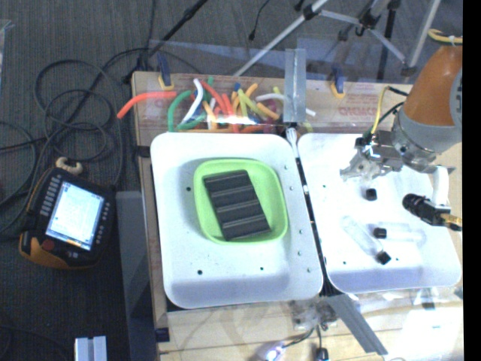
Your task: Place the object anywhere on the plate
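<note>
Object on plate | pincer over right bin, fingers unclear

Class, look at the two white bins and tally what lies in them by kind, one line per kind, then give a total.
Green plate: 1, in the left bin
Dark ridged block: 1, lying on the plate
Small black pieces: 3, in the right bin
Clear plastic item: 1, in the right bin, hard to make out
Total: 6
</note>
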You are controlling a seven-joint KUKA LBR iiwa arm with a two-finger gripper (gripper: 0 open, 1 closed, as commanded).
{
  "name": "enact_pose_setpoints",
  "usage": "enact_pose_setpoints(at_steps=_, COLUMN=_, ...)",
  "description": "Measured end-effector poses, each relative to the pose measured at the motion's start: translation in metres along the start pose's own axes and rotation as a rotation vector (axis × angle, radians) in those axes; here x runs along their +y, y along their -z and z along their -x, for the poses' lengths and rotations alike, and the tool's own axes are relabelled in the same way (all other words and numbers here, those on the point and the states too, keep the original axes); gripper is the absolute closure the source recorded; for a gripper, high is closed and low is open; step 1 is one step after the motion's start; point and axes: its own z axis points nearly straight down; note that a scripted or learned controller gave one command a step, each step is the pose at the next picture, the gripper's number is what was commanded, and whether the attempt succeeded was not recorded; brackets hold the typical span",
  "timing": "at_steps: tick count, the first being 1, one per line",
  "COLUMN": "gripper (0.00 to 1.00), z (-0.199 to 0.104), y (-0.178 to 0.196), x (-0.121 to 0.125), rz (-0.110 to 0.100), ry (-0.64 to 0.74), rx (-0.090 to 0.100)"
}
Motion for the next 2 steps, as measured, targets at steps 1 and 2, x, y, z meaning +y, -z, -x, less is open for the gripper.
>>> enact_pose_setpoints(at_steps=1, gripper=0.0, z=0.0, y=0.0, x=0.0, rz=0.0, ry=0.0, rx=0.0)
enact_pose_setpoints(at_steps=2, gripper=0.0, z=0.035, y=0.067, x=0.004, rz=0.001, ry=-0.009, rx=-0.002)
